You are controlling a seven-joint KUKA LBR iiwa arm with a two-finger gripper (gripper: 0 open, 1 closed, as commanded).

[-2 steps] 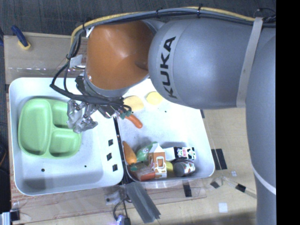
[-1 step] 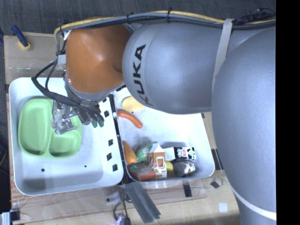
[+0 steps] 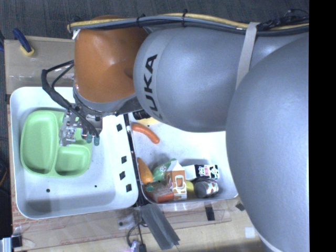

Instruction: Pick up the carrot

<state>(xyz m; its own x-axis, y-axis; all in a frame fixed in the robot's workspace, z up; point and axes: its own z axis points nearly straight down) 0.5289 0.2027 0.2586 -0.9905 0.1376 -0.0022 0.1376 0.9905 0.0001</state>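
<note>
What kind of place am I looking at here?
Probably a robot test lab: a big grey arm marked KUKA reaches over two white bins, one holding toy food like a carrot, the other a green tray.

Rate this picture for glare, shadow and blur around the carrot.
Camera view: soft sheen on the grey arm, no harsh glare; the arm shades the right bin; the carrot is slightly soft but readable; the pincer over the green dish looks blurry.
</note>
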